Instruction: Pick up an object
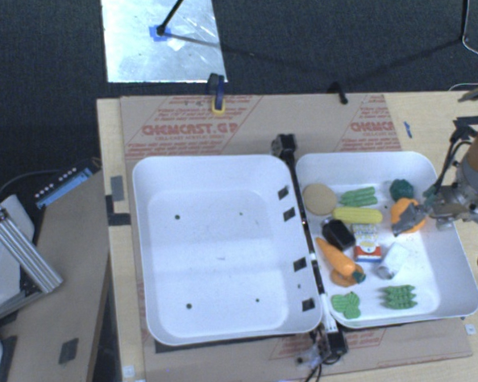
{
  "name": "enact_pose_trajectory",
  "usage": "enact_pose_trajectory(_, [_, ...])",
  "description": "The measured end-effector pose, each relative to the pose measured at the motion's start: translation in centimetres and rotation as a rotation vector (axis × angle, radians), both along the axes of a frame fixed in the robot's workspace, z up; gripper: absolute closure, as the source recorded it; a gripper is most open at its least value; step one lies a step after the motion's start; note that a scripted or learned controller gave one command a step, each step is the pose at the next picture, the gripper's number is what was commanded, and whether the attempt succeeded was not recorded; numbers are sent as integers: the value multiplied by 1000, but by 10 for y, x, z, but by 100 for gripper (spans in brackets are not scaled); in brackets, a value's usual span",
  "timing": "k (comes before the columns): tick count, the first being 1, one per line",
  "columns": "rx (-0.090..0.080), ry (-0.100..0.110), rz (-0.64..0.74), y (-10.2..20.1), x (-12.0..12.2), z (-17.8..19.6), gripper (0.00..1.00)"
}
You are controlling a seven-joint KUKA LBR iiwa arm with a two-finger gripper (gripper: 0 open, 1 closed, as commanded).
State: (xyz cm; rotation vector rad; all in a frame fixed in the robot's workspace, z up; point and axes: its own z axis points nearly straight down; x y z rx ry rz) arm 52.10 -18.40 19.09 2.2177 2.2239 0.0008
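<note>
Claw (412, 218) over right bin (459, 294), against small orange rounded toy (401, 210); grip unclear.

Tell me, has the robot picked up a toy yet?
Done: the gripper has reached into the right bin, beside the orange toy near the dark green one. In hand: nothing can be seen between its fingers, so no grab is sure. Left: close on a toy and lift it. The carrot, corn and other toys lie in that bin.
</note>
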Motion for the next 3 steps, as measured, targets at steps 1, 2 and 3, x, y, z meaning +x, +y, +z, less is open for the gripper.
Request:
enact_pose_trajectory(1, [-5, -6, 3, -24, 59, -109, 0])
enact_pose_trajectory(2, [-1, -3, 2, -23, 57, -95, 100])
enact_pose_trajectory(3, [5, -14, 17, 138, 111, 0, 100])
